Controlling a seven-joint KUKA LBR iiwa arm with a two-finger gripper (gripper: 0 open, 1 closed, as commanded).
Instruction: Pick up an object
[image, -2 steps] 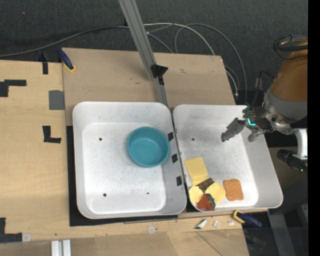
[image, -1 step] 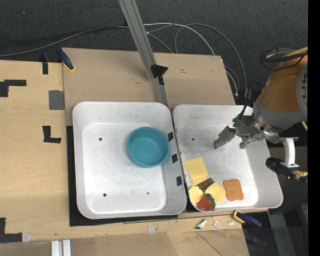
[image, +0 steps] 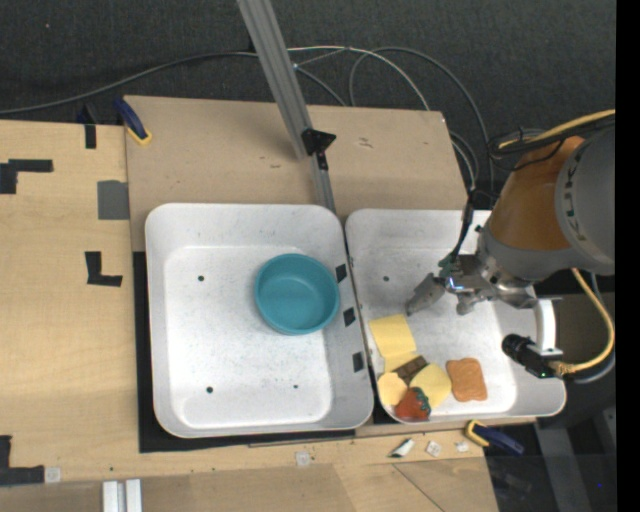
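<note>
Wooden desk (image: 60, 300) carries two shallow white bins; jaws (image: 440, 292) hang over the right white bin (image: 400, 235), apart, gripping nothing, just above a pale yellow foam block (image: 392, 338).

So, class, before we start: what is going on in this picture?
A grey robot arm with an orange band reaches in from the right over the right-hand bin. Its tool hangs above bare bin floor, with nothing seen between its fingers. Near it, at the front of that bin, lie a yellow block, an orange sponge-like piece and a small heap of toy food. The left bin holds a blue bowl. Nothing has been picked up yet.
</note>
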